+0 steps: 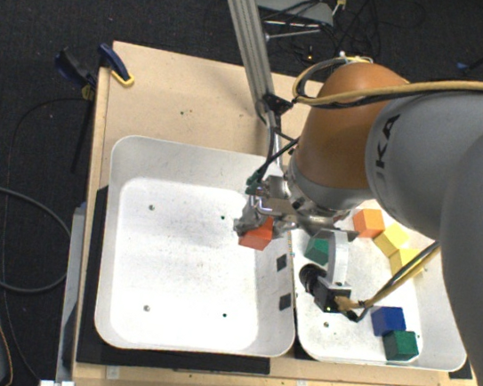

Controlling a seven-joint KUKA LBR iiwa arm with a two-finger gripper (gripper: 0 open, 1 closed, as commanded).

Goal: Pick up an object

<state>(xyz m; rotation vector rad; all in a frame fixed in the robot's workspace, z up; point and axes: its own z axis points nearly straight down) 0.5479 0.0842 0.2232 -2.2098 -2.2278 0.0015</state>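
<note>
Gripper (256, 220) sat clamped on a red-orange block (257, 235) at the left bin's (138, 163) right edge, as I read it. I judged the block light, rigid, smooth; flat opposite faces suited gripping.

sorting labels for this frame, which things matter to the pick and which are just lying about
In the job: gripper; red block at its fingertips, over the left bin.
Lying about: orange block, yellow block, blue block, green block.
</note>
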